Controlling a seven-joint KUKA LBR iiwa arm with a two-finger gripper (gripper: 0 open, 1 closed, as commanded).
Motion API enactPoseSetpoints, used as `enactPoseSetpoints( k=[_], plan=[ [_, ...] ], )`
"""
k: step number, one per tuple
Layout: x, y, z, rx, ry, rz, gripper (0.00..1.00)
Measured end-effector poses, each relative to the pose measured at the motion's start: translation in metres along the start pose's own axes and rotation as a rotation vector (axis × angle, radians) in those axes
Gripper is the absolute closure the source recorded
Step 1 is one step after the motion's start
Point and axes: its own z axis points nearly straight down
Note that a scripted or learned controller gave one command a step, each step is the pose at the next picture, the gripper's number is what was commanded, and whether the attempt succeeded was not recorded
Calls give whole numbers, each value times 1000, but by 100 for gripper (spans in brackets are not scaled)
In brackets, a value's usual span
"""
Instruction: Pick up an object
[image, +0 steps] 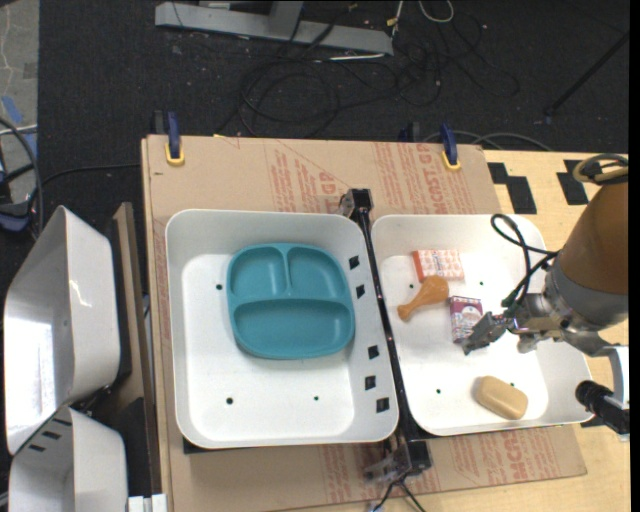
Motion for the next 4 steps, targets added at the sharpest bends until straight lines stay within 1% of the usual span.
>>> enactPoseSetpoints(
  k=[1,2,3,4],
  plan=[
    [0,3,-5,-12,-2,-3,0],
    [-4,7,56,-8,-1,0,0],
    [-4,7,105,-9,-1,-1,0],
    [-4,8,92,-12,-2,1,100]
  ],
)
